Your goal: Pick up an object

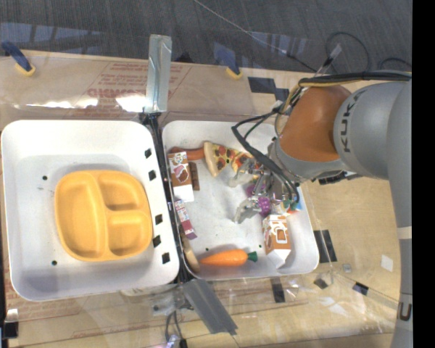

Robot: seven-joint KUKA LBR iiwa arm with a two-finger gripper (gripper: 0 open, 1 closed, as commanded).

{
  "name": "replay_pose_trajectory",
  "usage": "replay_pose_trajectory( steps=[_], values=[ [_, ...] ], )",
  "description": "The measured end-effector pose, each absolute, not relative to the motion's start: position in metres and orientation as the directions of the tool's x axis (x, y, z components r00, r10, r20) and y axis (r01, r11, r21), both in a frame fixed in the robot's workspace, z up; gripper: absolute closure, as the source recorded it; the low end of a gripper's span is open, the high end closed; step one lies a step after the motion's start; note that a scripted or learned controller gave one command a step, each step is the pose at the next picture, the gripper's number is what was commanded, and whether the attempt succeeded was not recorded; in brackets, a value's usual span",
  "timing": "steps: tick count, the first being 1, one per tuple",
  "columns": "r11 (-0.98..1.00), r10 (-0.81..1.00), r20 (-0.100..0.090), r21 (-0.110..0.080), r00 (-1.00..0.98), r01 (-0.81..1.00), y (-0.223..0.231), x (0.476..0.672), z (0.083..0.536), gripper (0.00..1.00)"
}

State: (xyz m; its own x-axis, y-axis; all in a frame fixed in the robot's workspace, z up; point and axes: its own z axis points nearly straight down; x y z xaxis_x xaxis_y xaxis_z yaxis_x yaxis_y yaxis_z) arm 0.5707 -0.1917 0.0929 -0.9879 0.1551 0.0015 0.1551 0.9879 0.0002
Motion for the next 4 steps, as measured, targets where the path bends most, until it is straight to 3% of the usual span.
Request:
replay_pose_trajectory(
  steps=[1, 2, 3, 4],
  values=[
    [0.996, 0.092, -0.004, 0.000, -0.996, 0.092, -0.208, 0.520, 0.094, 0.00],
    [0.993, 0.118, -0.010, -0.001, -0.993, 0.118, -0.209, 0.481, 0.095, 0.00],
    [0.999, 0.054, -0.006, -0.002, -0.999, 0.054, -0.211, 0.520, 0.094, 0.00],
    [0.999, 0.041, -0.010, -0.002, -0.999, 0.041, -0.209, 0.483, 0.094, 0.00]
  ],
)
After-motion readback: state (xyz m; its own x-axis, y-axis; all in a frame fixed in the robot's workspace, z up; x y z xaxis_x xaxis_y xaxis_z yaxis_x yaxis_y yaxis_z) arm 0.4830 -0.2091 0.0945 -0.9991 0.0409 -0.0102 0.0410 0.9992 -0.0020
